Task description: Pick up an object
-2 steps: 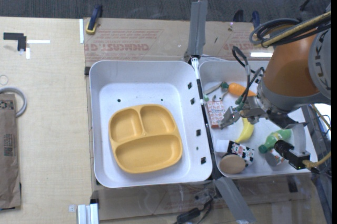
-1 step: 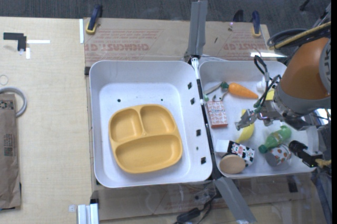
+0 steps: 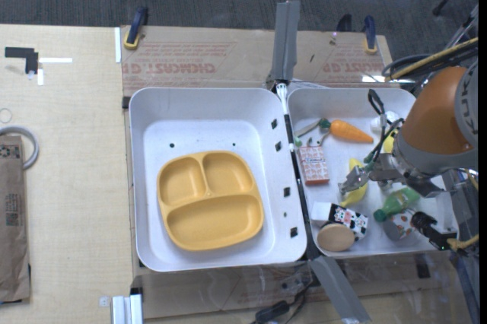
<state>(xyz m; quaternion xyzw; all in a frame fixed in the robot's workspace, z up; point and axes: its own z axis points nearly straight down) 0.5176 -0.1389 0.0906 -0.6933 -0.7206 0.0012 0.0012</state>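
My gripper (image 3: 356,181) hangs low in the right bin (image 3: 335,91), at the end of the grey and orange arm reaching in from the right. It sits right over a yellow object (image 3: 354,196) that it partly hides. An orange carrot (image 3: 350,131) lies towards the bin's back. A red box (image 3: 313,164) rests near the left wall. Along the front lie a tan egg (image 3: 335,238) and a black-and-white cow-patterned item (image 3: 348,220). To the gripper's right are a green bottle (image 3: 397,203) and a grey piece (image 3: 396,227).
The left bin (image 3: 190,113) holds a yellow divided plate (image 3: 210,198). A grey divider post (image 3: 286,41) stands between the bins at the back. Brown cardboard (image 3: 198,56) lies behind them. A paper bag (image 3: 11,223) sits at the far left of the bench.
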